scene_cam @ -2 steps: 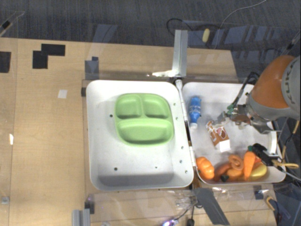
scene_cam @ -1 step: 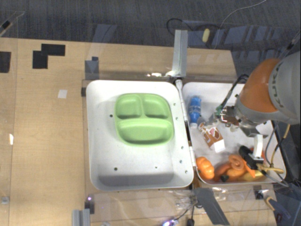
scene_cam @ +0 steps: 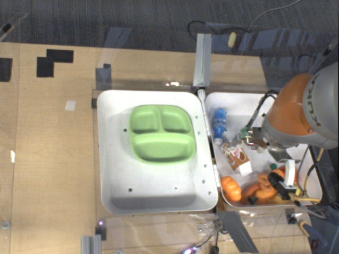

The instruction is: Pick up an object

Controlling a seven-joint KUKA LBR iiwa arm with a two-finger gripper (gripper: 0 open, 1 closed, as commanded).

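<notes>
Your left bin (scene_cam: 106, 142) holds a green divided plate (scene_cam: 160, 133). In your right bin (scene_cam: 238, 102) lie a blue bottle (scene_cam: 219, 123), a brown snack packet (scene_cam: 237, 157) and orange toys (scene_cam: 231, 188). The arm (scene_cam: 299, 112) hangs over this bin; whether its gripper (scene_cam: 253, 137) is parted or closed is unclear.

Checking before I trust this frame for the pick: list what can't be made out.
- Tool: camera view, hidden beneath the arm's orange band and wrist.
- Far right of the right bin: covered by the arm.
- Orange items at the near wall: jumbled, too small to identify.
</notes>
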